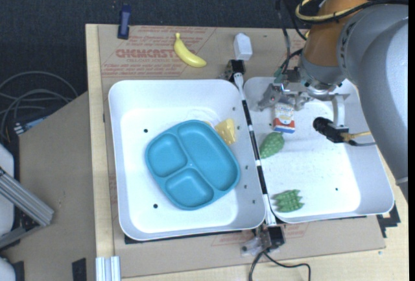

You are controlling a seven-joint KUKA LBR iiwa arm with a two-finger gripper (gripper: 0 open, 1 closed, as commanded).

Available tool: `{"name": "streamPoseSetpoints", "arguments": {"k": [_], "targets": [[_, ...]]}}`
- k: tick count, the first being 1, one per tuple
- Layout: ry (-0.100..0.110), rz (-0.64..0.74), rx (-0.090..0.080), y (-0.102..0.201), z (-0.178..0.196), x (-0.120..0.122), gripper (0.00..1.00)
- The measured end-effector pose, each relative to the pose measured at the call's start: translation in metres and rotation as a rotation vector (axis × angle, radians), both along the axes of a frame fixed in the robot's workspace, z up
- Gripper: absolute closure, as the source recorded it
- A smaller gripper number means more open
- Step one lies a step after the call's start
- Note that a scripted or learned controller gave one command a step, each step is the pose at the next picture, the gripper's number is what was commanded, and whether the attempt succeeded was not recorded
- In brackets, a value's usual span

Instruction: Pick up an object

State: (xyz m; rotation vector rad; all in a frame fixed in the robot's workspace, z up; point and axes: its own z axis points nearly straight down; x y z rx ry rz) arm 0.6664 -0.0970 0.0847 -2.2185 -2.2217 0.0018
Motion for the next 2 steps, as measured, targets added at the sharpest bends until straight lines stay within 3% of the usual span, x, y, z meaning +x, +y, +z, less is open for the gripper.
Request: {"name": "streamPoseSetpoints", "arguments": {"k": [1, 2], "targets": [[0.0, -0.002, 0.0, -0.003, 0.0, -0.039, 0.0], [-0.002, -0.002, 0.0, -0.002, 0.01, -0.038, 1.0]]}}
